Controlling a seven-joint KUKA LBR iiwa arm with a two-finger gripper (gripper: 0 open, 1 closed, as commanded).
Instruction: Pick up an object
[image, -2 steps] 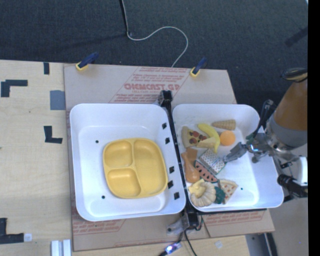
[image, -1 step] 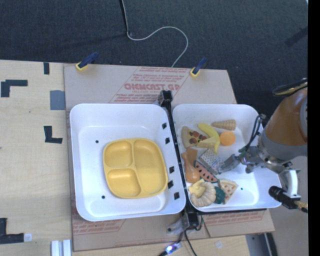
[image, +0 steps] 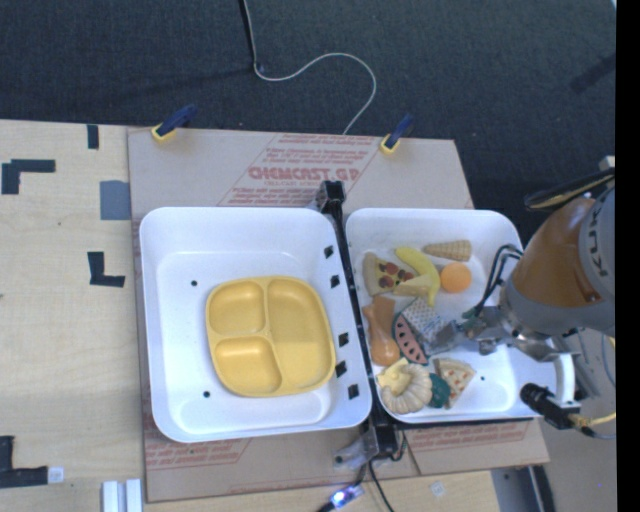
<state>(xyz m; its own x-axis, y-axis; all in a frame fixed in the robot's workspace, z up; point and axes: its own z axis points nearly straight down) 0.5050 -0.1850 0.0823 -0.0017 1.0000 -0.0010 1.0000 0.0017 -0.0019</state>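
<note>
In the left bin (image: 170, 300), a yellow tray (image: 268, 335); toy foods (image: 415, 300) fill the right bin (image: 495, 395).

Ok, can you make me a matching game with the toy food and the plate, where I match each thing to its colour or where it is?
Things:
1. plate
2. banana
3. ice cream cone
4. watermelon slice

Clues:
A. red with black seeds, in the middle of the right bin
B. yellow with three sections, alone in the left bin
C. tan, at the far edge of the right bin
D. yellow and curved, lying next to the pizza slice

Pairs: 1-B, 2-D, 3-C, 4-A
</note>
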